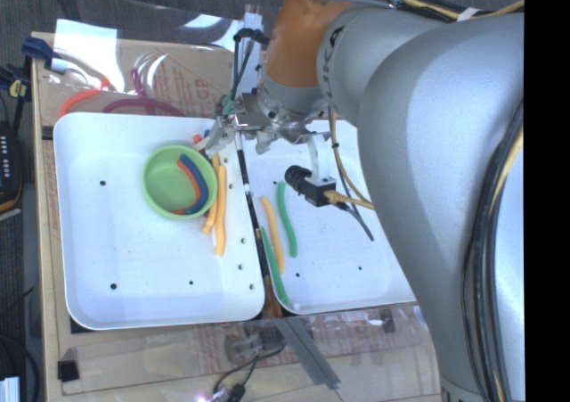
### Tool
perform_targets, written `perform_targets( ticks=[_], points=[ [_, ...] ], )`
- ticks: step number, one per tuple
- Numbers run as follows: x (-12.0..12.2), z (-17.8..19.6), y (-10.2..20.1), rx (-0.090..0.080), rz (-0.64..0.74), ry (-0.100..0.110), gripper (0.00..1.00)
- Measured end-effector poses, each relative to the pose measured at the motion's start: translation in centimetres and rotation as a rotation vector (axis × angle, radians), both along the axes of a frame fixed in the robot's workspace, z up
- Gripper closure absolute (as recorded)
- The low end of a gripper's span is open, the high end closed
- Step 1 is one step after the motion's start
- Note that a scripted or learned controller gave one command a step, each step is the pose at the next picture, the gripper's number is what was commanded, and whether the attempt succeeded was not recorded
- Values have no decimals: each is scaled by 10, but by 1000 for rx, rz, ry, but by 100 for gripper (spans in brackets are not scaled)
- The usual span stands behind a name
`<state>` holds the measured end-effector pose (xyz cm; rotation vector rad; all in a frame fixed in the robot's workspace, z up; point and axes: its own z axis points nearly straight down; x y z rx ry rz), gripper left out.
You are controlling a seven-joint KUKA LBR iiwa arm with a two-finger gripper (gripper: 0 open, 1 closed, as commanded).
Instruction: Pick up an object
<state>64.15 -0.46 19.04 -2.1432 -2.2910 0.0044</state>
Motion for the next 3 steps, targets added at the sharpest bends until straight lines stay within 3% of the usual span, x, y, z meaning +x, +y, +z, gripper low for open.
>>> perform_targets(
  ticks=[1, 2, 3],
  points=[
    [-42, 1, 41, 0, 145, 0, 0],
    [6, 1, 4, -1, -65, -4, 0],
    [-59, 1, 31, -1, 108, -1, 0]
  ],
)
